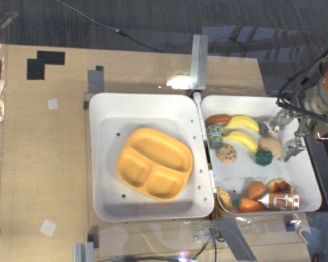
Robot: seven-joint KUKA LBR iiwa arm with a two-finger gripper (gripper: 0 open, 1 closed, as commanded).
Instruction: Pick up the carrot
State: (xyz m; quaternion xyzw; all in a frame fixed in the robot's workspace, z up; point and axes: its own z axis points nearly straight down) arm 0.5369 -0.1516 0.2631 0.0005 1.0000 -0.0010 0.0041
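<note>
My end effector (pixel 290 138) hangs over the right bin (pixel 309 173), near its far right part, fingers spread and nothing between them. One fingertip sits near a small grey object by the bananas, the other lower down, just right of a beige egg-like ball (pixel 270 145).

The carrot (pixel 250 204) is my landmark. It lies flat along the near wall of the right bin, orange body pointing right, green tip at its left end. My end effector is well apart from it, up and to the right. Just above the carrot, touching or nearly so, is a brownish-orange lump (pixel 256 189). Just right of it, touching its thick end I think, is a small bottle with an orange-white label (pixel 281 202). Left of the carrot, a yellowish piece in the bin corner; I cannot tell what. Further above the carrot: a cookie (pixel 226 153), a green broccoli piece (pixel 264 157), two bananas (pixel 241 132), a sausage. Far left of the carrot, in the left bin (pixel 106 146), a yellow divided plate (pixel 154 163).

Step, as I judge it: approach not yet started, still pre-grasp; carrot untouched.

Next move calls for crossing to the near wall, lining the fingers across the carrot's narrow width, then descending at mid-body. Tight spot: bottle, lump and bin wall crowd it, so fingers could hit a neighbour or catch the wrong thing.
</note>
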